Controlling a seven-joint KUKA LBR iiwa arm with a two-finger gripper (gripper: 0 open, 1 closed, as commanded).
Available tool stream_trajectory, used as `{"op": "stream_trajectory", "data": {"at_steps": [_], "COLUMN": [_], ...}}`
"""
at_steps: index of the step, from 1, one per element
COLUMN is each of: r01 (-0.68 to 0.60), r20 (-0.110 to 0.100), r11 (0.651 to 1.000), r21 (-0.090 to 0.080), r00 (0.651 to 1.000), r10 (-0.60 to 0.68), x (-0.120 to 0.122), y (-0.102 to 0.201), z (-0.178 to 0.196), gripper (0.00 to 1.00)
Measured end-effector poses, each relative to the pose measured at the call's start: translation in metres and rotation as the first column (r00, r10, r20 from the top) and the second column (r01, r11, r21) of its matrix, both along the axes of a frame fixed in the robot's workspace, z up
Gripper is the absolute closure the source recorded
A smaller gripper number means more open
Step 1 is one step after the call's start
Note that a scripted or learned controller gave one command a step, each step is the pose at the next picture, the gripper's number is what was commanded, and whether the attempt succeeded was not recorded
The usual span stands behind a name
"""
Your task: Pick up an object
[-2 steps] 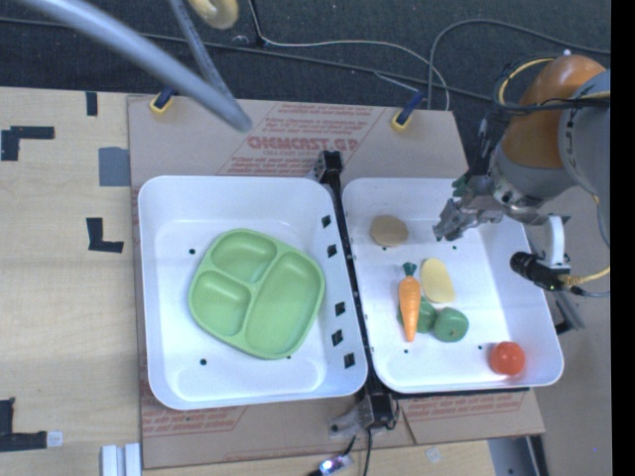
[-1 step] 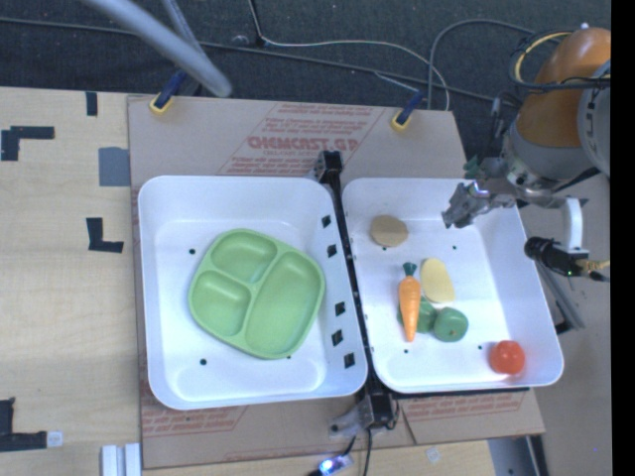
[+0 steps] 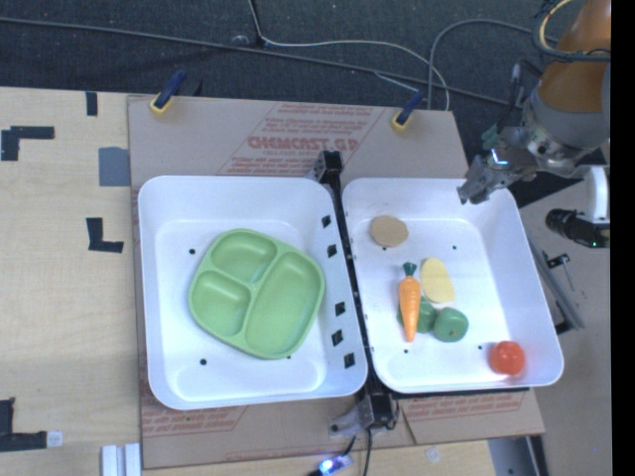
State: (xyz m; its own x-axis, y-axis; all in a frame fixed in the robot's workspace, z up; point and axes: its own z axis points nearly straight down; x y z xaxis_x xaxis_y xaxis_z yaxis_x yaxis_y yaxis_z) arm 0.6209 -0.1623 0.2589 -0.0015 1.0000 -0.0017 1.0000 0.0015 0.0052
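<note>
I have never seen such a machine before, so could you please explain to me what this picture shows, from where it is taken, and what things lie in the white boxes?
One camera looks down at a slant on a bench. The grey and orange machine at the right is a robot arm; its pincer hangs over the far right corner of the right bin, and I see nothing held in it. The left bin holds a green divided plate. The right bin holds toy food: a tan round piece, a carrot, a pale yellow piece, a green piece and a red tomato in the near right corner. The arm is meant to pick one thing up.
</note>
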Motion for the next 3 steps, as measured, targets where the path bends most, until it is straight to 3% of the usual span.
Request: {"op": "stream_trajectory", "data": {"at_steps": [3], "r01": [-0.005], "r20": [-0.007], "r11": [1.000], "r21": [0.003], "r00": [1.000], "r10": [0.005], "x": [-0.027], "y": [0.153], "z": [0.000], "gripper": [1.00]}}
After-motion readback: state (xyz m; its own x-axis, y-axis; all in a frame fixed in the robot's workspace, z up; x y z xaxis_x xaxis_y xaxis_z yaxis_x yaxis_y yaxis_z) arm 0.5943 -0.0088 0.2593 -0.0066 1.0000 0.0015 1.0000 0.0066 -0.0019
